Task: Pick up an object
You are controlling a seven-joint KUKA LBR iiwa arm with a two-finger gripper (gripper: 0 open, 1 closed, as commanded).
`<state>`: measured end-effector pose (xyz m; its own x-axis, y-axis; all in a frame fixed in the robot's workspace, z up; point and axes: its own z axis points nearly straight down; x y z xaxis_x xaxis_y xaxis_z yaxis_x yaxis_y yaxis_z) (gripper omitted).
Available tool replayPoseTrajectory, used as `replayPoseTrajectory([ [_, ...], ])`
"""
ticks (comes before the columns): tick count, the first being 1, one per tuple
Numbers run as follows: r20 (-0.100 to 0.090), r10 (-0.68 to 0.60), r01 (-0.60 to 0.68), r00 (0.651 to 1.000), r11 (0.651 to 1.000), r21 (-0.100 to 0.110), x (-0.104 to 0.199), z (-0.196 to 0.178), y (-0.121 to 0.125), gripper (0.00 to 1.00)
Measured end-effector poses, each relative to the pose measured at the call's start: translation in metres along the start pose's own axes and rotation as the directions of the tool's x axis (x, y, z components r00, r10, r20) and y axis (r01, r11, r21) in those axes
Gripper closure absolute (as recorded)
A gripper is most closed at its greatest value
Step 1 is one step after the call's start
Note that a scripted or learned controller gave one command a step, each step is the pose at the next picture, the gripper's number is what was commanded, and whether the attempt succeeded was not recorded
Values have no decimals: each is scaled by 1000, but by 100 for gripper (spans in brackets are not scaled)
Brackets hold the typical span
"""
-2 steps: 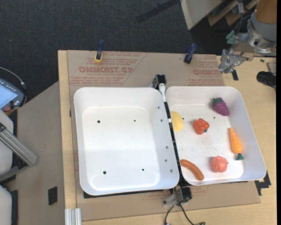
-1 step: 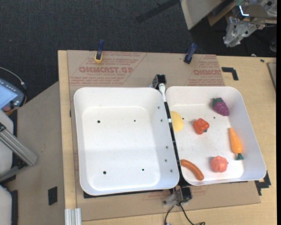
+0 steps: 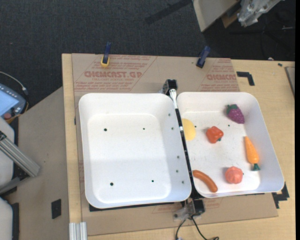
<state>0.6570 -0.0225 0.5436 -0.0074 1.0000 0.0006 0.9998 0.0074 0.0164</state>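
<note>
Six toys are lying loose in the right bin for picking, the pepper most clear of the walls, while the gripper, probably that pale blur top right, is parked too indistinct to tell its fingers' state.

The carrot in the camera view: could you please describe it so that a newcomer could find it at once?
Look in the right-hand white bin, along its right wall. The carrot lies there lengthwise, between the purple grapes above it and a pink-red round fruit below. It is the only long orange piece with a green tip.
</note>
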Motion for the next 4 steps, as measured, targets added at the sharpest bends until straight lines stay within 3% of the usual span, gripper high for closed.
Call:
replayPoseTrajectory([
  [1, 4, 6, -6, 1000, 1000, 8, -4, -3, 1, 100],
  [4, 9, 5, -5, 1000, 1000, -8, -3, -35, 3, 100],
])
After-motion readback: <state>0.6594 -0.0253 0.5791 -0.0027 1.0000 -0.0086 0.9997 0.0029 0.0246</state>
